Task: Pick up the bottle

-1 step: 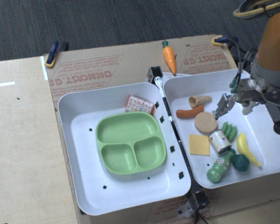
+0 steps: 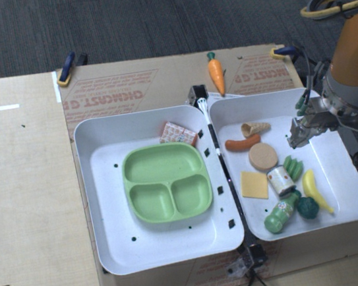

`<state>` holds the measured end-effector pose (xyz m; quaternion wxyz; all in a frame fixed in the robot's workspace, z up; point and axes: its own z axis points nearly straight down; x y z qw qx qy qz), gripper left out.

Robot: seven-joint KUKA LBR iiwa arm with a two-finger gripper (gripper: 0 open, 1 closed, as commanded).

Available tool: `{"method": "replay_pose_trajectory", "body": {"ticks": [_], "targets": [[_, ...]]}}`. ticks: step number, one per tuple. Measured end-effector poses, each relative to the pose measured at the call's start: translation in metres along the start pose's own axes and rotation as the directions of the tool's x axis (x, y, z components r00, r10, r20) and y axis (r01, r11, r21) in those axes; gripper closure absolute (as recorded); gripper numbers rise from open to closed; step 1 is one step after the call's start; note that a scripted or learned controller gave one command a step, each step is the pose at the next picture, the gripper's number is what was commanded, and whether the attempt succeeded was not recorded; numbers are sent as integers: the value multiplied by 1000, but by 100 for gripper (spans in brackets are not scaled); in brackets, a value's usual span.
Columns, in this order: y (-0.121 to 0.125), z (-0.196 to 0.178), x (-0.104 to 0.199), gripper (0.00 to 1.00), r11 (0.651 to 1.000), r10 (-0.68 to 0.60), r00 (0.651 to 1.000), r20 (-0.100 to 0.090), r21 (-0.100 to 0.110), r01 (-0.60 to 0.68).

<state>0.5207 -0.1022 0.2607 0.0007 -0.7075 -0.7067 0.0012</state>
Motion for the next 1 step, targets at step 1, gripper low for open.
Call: {"method": "replay_pose_trajectory", "body": {"ticks": [1], "targets": [[-43,19,0,100,998,-68,998,0,-1,68]]}}
